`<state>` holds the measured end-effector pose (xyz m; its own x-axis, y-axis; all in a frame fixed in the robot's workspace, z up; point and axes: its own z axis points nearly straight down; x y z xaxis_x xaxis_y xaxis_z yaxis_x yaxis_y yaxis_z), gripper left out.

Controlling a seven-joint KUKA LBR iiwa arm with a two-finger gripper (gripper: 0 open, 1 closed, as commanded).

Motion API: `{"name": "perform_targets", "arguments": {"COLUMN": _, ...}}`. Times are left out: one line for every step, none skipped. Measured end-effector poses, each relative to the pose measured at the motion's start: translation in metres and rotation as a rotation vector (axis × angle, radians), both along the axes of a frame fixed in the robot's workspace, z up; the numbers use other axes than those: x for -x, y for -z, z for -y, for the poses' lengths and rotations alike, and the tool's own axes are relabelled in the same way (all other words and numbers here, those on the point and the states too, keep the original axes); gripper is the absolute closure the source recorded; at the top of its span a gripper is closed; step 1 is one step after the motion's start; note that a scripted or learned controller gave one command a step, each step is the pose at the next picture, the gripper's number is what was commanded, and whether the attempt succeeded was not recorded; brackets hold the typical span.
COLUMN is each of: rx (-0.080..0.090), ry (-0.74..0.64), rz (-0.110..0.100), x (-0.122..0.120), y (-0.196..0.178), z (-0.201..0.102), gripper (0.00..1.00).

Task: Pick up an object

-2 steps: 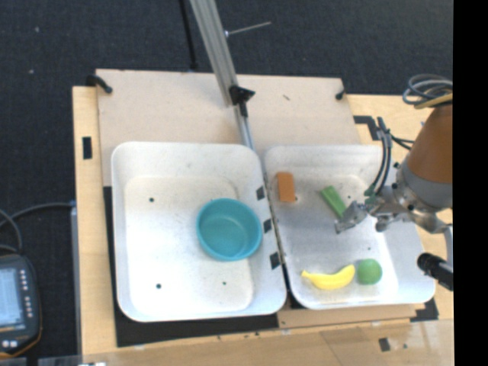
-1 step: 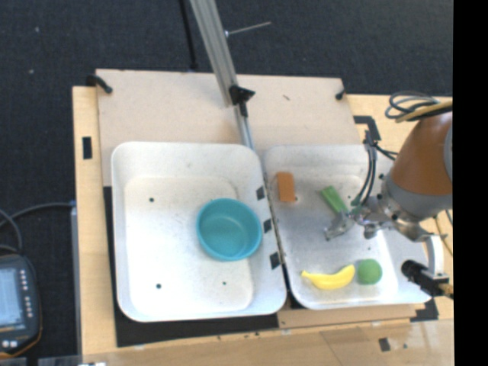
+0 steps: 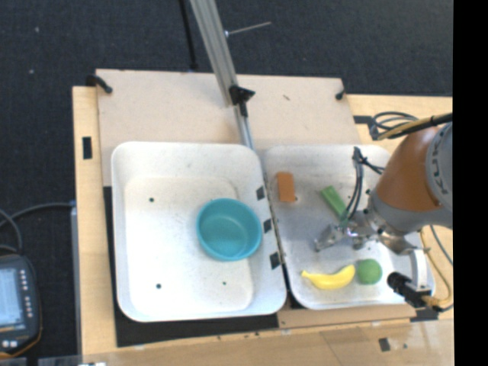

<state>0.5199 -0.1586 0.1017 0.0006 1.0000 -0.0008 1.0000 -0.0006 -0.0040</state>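
**Low over the right bin**

Now the arm [image 3: 412, 181] is reaching in from the right, its gripper [image 3: 329, 239] hovering above bare floor of the right bin [image 3: 305, 162], fingers slightly parted and holding nothing, between the green block [image 3: 333, 201] and banana [image 3: 329, 277].

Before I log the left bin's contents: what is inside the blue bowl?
The blue bowl in the left bin shows only its own blue interior; nothing lies inside it.

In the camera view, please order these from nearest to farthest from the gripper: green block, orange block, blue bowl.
From the gripper:
1. The green rectangular block, just above it in the right bin.
2. The orange rectangular block, up-left, same bin.
3. The round blue plastic bowl, in the left bin.
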Motion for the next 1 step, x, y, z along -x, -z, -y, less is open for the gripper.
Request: {"name": "perform_targets", "arguments": {"rx": 0.0, "ry": 0.005, "rz": 0.01, "x": -0.0027, "y": -0.0143, "z": 0.001, "gripper": 1.0}}
